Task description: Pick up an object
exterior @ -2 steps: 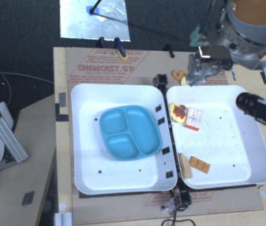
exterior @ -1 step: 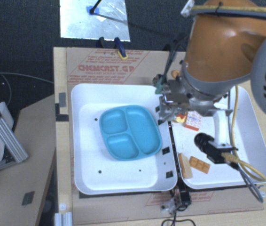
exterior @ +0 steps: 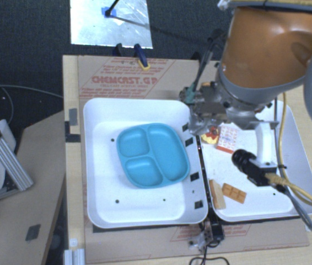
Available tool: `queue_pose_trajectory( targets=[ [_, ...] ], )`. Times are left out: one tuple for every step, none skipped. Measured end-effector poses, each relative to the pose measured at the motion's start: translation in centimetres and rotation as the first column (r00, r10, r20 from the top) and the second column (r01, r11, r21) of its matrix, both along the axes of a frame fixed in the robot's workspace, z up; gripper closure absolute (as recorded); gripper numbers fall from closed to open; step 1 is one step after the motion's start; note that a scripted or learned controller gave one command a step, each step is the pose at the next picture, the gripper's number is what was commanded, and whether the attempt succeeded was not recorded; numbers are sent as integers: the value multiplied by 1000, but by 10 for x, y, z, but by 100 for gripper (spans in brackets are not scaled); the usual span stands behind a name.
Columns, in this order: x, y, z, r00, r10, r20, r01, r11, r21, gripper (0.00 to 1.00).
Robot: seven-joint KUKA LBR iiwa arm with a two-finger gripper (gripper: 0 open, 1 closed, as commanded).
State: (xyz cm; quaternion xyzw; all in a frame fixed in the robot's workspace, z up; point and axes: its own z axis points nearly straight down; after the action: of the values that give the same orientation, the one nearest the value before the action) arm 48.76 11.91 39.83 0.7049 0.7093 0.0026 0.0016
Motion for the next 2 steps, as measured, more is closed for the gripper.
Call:
queue_pose_trajectory(
  targets=[
    [1,0,11,1000,5,3,-5,1000,1,100],
    [-1,33,-40,1000,1,-9,-1,1000,-1,100]
  ],
)
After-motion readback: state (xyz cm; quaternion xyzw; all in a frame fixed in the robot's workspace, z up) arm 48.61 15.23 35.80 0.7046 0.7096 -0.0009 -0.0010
